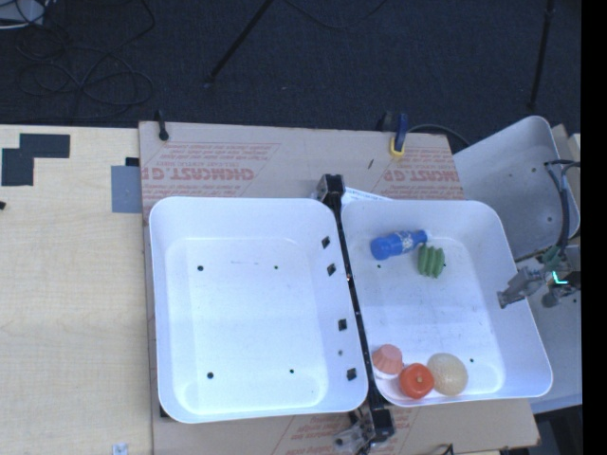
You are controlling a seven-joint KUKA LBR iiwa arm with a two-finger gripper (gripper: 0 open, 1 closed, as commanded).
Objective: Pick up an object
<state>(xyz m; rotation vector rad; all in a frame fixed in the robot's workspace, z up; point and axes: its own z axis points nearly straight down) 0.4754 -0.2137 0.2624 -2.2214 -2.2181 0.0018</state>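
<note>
The right bin (pixel 493 254) holds a blue bottle (pixel 397 244) lying on its side at the back, with a small green ribbed object (pixel 432 261) just right of it. Along the front wall lie a pale pink piece (pixel 387 357), a red-orange round fruit (pixel 415 380) and a cream round object (pixel 448 373), close together. My gripper (pixel 522 292) hangs at the right rim of this bin, to the right of all the objects and touching none of them. The arm's grey body (pixel 512 173) rises behind it.
The left bin (pixel 161 282) sits beside the right one, with a black divider strip (pixel 343 282) between them. Both stand on a cardboard sheet (pixel 237 164) over the wooden bench. A yellow-and-blue clamp (pixel 398 138) sits at the cardboard's back edge.
</note>
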